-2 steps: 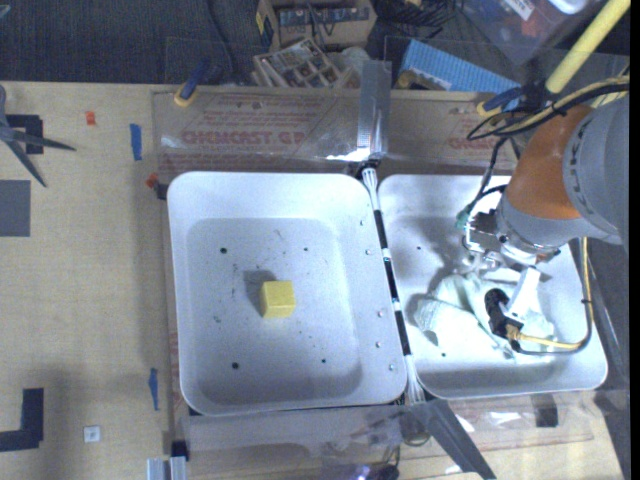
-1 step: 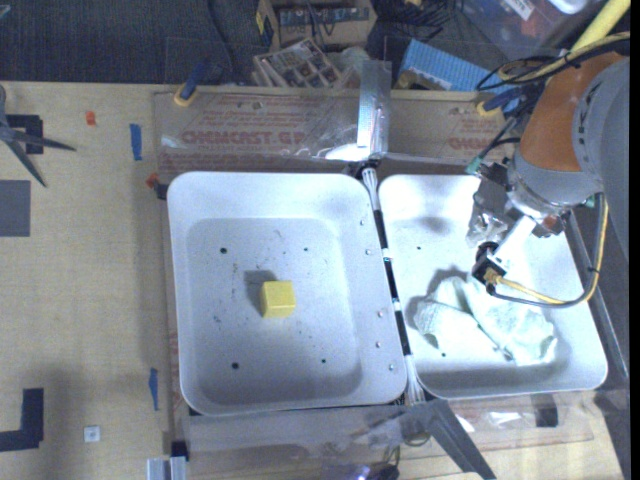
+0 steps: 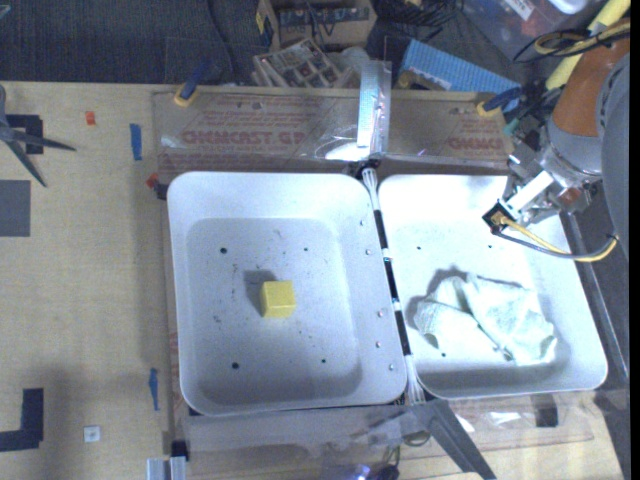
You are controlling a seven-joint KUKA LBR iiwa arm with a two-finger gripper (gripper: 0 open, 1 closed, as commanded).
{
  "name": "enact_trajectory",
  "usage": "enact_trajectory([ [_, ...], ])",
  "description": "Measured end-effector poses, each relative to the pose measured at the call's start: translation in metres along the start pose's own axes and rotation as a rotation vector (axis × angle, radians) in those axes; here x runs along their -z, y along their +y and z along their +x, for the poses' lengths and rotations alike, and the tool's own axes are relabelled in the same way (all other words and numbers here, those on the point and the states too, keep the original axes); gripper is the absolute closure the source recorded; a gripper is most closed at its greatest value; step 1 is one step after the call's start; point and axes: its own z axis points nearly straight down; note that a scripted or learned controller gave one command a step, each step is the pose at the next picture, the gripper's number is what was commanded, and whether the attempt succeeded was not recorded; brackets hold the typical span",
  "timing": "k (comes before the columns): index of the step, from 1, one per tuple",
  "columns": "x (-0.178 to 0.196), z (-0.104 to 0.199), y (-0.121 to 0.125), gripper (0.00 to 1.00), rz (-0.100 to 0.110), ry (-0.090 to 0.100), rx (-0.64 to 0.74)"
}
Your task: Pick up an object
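Camera view: the gripper (image 3: 548, 181) hangs over the far right corner of the right bin (image 3: 590, 368), and honestly I can't tell if it's open or closed. The crumpled white cloth (image 3: 487, 316) lies near it, toward the camera. The yellow block (image 3: 278, 299) is well off to its left, in the left bin (image 3: 200, 368).

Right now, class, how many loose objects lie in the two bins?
2. A yellow block lies near the middle of the left bin; a crumpled white cloth lies in the near half of the right bin. The cloth could hide something small.
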Motion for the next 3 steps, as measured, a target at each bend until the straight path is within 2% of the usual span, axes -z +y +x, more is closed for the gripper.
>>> enact_trajectory([
  [1,0.013,0.044,-0.079,1.00,0.004,-0.002,-0.547],
  [2,0.087,0.103,-0.164,1.00,0.001,0.002,-0.390],
  [3,0.132,0.096,-0.265,1.00,0.000,0.002,-0.558],
])
